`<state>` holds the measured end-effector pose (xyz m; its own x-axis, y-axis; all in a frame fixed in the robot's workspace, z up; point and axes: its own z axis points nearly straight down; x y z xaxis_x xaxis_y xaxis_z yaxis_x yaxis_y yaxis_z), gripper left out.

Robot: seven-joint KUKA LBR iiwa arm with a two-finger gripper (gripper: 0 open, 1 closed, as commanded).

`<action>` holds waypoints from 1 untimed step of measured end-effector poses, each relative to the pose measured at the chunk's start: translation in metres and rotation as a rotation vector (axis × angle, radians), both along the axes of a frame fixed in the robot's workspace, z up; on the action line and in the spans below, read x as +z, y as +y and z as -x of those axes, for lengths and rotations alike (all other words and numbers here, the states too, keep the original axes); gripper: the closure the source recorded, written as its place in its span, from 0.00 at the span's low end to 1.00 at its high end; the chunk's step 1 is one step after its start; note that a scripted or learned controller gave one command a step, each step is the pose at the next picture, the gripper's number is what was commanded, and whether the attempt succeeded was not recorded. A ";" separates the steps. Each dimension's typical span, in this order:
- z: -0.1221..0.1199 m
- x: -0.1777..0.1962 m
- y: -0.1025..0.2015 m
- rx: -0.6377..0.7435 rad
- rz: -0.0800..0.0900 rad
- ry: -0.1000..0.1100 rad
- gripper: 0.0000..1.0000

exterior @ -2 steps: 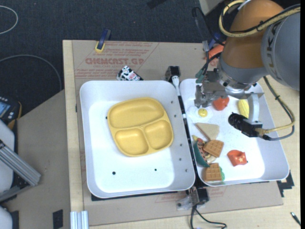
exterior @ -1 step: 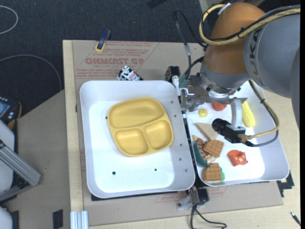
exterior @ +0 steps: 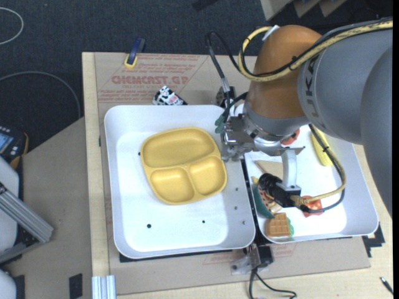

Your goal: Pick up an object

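A yellow three-compartment plate (exterior: 184, 165) lies in the left bin (exterior: 124, 185), a little above its middle. My gripper (exterior: 265, 149) hangs under the orange wrist over the left part of the right bin (exterior: 355, 210), close to the divider between the bins. The arm hides much of that bin. Beside it I see a yellow marker (exterior: 322, 148), a brown waffle-like piece (exterior: 280, 227) at the front edge, a green thing (exterior: 262, 208) next to the waffle, and a bit of orange-red (exterior: 289, 140) under the wrist. Nothing shows as held.
A small black-and-white object (exterior: 167, 96) sits on the board behind the left bin. A blue and yellow tool (exterior: 133, 53) lies at the board's back edge. Cables loop around the wrist.
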<state>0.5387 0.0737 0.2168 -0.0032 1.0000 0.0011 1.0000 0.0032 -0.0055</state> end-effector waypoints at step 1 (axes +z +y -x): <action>0.001 0.013 -0.001 -0.002 0.001 -0.007 1.00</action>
